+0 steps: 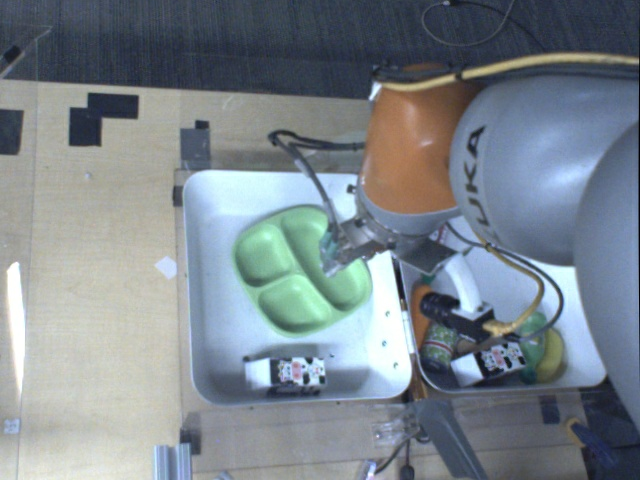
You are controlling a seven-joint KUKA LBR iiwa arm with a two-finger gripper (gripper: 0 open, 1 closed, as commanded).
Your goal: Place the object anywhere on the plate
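Observation:
A green divided plate (290, 268) lies in the middle of the left white bin (205, 298). My gripper (338, 250) hangs over the plate's right side, where the upper and right compartments meet. The orange band and grey arm above it cover much of the wrist. A small white carton with dark print (288, 372) lies on its side near the left bin's front wall, below the plate and apart from the gripper. I see nothing that is clearly held at the gripper's tip.
The right bin (590, 373) holds a green can (437, 348), a white printed carton (490, 360) and a yellow and green item (545, 353), partly under the arm. Bare wooden bench (90, 298) stretches to the left of the bins.

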